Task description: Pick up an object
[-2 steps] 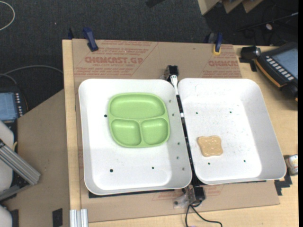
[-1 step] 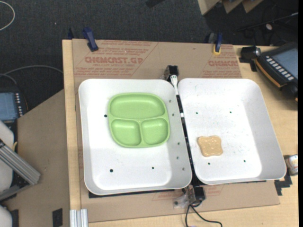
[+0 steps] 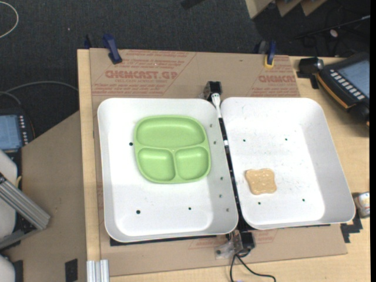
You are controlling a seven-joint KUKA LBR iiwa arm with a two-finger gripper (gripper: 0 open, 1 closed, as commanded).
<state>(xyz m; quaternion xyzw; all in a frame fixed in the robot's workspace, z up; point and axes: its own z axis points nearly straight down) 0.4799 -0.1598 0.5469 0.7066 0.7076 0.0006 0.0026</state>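
Note:
A green divided plate with three compartments lies in the left white bin, toward its back half. A small tan, flat, roughly square piece lies in the right white bin, near its front left part.
The two bins sit side by side on a cardboard sheet held by blue clamps at the back edge. A handheld device rests at the far right. A metal rail lies at the lower left.

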